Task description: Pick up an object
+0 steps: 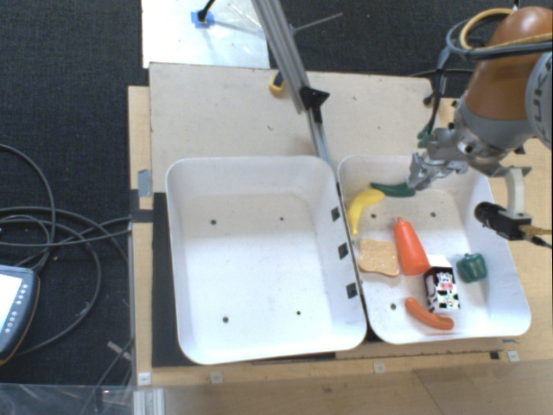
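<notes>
My gripper hangs over the back of the right bin, at the arm's grey wrist below the orange band. A long dark green pod lies just left of it, its right end meeting the gripper's tip. Whether the pod is gripped is hidden by the wrist. Forward of it in the same bin are a yellow banana, an orange carrot, a slice of toast, a black-and-white carton, a reddish sausage and a small green pepper.
The left bin stands beside the right one, with a row of black clips along the shared wall. A slanted metal pole crosses the bench's back. Cables and a tablet lie on the floor at left.
</notes>
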Action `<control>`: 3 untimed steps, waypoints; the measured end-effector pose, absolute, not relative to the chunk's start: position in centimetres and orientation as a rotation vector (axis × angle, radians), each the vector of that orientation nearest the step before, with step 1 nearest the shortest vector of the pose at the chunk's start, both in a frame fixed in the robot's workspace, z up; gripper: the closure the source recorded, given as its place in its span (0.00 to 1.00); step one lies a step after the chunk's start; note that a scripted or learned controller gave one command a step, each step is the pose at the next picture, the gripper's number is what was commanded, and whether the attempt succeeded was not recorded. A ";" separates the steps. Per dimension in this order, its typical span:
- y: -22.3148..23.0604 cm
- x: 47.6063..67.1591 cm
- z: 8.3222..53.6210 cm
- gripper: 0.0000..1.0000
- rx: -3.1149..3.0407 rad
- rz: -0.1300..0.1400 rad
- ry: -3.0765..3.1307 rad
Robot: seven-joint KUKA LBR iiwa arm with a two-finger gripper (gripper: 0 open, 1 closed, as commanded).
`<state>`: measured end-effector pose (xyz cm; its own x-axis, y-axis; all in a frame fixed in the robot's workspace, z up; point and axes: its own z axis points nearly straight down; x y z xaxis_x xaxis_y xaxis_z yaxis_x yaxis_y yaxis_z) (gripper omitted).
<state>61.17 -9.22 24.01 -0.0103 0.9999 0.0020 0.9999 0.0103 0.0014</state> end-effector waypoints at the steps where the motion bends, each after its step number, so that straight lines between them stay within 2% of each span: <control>1: -4.8 62.1 23.3 1.00 -2.212 -0.004 -2.232; 3: 6.5 63.4 21.6 1.00 -2.209 -0.005 -2.233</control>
